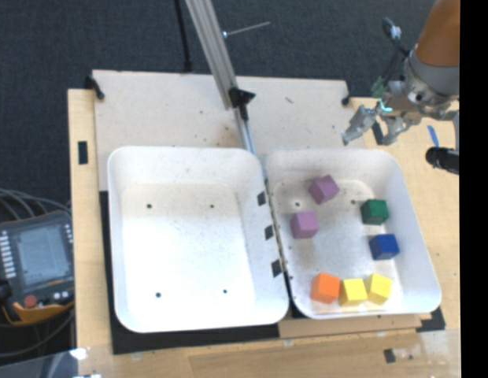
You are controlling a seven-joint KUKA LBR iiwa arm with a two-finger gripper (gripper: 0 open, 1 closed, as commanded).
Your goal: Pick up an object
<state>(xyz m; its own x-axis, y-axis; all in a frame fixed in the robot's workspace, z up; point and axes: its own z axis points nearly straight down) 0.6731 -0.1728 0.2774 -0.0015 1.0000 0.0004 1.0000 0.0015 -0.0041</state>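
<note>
So the gripper point(368, 124) hangs just past the right bin's point(413, 203) far edge, jaws spread and gripping nothing (looks parked clear before a pick). Nearest candidates: purple cube point(323, 188) and green cube point(375, 211), far half of that bin.

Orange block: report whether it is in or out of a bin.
In: the orange block lies inside the right white bin, near its front wall.

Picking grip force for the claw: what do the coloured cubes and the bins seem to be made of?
Orange cube and blue cube: probably painted wood or foam; matte faces, no glare, crisp edges. I can't tell which. Right bin and left bin: likely thin moulded plastic; rounded corners, smooth white walls, dark scuffing on the floors.
</note>
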